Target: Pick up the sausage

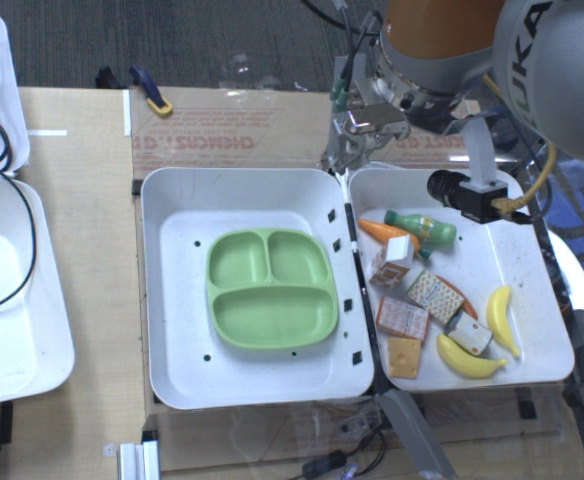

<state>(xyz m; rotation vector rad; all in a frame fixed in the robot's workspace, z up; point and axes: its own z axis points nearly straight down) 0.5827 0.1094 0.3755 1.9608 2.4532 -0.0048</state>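
The claw [344, 158] hovers at the right bin's [537, 288] far rim; open or closed, I cannot tell. The likely sausage [380, 231] lies crosswise just below it.

Glossy white plastic bins [162, 268], matt green plate [272, 290]

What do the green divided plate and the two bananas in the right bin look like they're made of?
The green divided plate looks like moulded plastic with a matte finish: one even pale green, soft rounded compartment walls, no glare. The two bananas look like toy plastic, slightly glossy: flat uniform yellow with no spots or bruises. The right bin holding them looks like thin white plastic, though the view leaves that open.
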